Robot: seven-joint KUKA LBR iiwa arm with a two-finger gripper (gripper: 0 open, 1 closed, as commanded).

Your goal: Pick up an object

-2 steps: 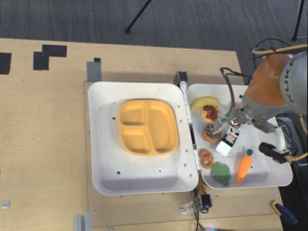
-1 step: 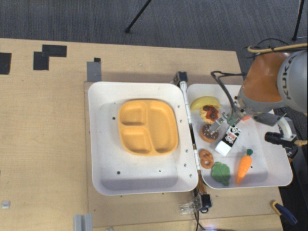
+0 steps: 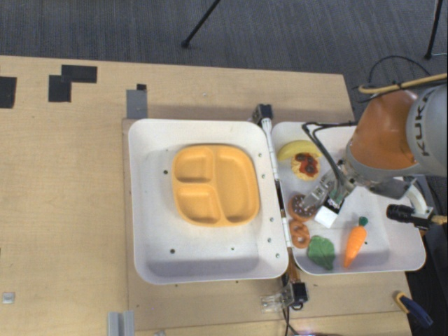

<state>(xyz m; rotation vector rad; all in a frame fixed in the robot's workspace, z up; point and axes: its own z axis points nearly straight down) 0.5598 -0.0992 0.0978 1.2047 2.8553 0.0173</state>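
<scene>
The right bin (image 3: 413, 254) holds several toy foods. A yellow banana (image 3: 290, 150) lies at the back with a red-topped round piece (image 3: 306, 165) against it. A brown chocolate donut (image 3: 299, 206) and an orange ring (image 3: 301, 234) sit by the bin's left wall. At the front are a green vegetable (image 3: 321, 251) and an orange carrot (image 3: 355, 243). My gripper (image 3: 311, 201) reaches low into this bin from the right, with its tip right at the donut. A small white block (image 3: 326, 218) lies just under the gripper.
The left bin (image 3: 150, 257) holds a yellow divided plate (image 3: 213, 185). A ridge (image 3: 274, 180) separates the two bins. The arm's orange band (image 3: 381, 135) hangs over the right bin's back right. Cables run along the bench's right side.
</scene>
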